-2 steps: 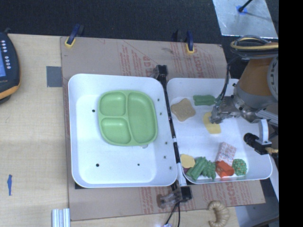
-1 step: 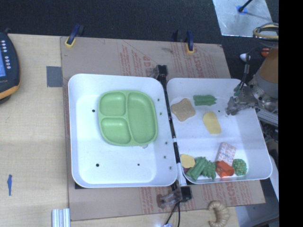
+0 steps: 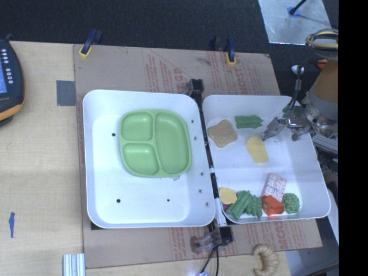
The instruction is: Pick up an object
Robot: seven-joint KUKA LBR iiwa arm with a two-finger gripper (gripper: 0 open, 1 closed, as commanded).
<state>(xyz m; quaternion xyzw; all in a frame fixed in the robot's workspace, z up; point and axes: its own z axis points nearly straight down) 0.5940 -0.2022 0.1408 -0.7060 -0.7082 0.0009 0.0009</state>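
Note:
The right bin [image 3: 302, 160] holds several toy foods. A dark green piece [image 3: 248, 121] lies near the far wall, with a tan bread slice [image 3: 222, 133] to its left and a pale yellow piece [image 3: 257, 149] below it. Along the near wall sit a small yellow-orange piece [image 3: 227, 195], green beans [image 3: 244, 204], a red piece [image 3: 272, 206], a green broccoli-like piece [image 3: 291, 202] and a pink-and-white wafer [image 3: 274, 184]. My gripper [image 3: 283, 132] hangs open over the bin's far right part, just right of the dark green piece, with nothing between its fingers.
The left bin [image 3: 103, 183] holds a light green divided plate [image 3: 155, 142]. A black bracket [image 3: 196, 87] joins the bins at the far side. A handheld controller [image 3: 8, 76] lies at the far left, and a tan curled object [image 3: 265, 259] rests in front of the right bin.

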